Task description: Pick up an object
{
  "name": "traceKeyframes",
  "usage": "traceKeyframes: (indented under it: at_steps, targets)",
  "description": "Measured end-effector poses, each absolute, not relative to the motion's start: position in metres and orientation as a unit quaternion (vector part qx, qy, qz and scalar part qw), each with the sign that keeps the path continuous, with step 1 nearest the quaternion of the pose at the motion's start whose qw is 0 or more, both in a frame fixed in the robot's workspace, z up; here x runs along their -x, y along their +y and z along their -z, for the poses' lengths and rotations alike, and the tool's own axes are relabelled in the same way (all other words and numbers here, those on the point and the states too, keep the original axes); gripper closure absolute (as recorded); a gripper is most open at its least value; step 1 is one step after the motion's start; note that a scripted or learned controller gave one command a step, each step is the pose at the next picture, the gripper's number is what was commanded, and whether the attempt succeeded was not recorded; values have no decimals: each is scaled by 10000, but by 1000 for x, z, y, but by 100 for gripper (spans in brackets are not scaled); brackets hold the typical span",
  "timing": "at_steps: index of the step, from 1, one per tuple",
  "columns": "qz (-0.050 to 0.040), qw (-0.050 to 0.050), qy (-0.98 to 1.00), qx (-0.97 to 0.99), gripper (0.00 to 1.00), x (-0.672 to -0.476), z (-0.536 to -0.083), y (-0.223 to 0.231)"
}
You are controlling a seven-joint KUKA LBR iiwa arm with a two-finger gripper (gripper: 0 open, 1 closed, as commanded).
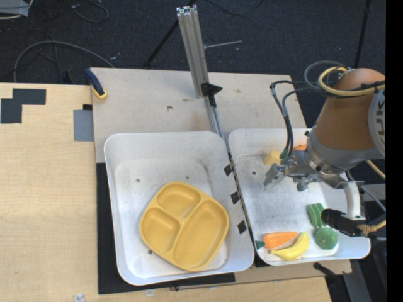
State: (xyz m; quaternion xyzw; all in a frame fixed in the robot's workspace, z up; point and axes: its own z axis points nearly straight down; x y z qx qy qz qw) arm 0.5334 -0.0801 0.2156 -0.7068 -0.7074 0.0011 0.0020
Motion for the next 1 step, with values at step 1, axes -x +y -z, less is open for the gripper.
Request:
traceKeyframes:
  at_steps: [1]
  targets:
    - [-29,37,-7068,7074,0,-535,-159,-89]
